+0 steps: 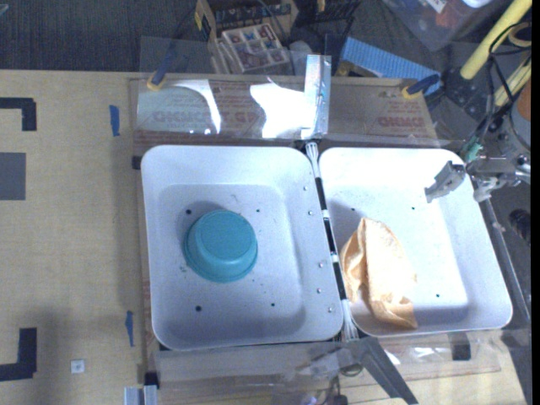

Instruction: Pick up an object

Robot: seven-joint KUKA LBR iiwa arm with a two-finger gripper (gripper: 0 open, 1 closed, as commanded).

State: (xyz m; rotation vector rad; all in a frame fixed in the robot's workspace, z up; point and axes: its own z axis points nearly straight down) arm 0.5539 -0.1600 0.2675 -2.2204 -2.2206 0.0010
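A teal bowl point(221, 245) lies upside down in the middle of the left bin point(164, 171). A crumpled tan bag point(381, 270) rests in the right bin point(472, 310), against its left wall and near the front. My gripper point(442, 181) hangs over the right bin's far right corner, well apart from the bag and high to its right. It holds nothing that I can see.
A raised divider point(325, 226) with bolts separates the two bins. Cardboard panels and a clear plastic sheet point(253, 108) stand behind the bins. Cables and clutter point(498, 57) fill the back right. The arm's mount point(502, 171) sits at the right bin's edge.
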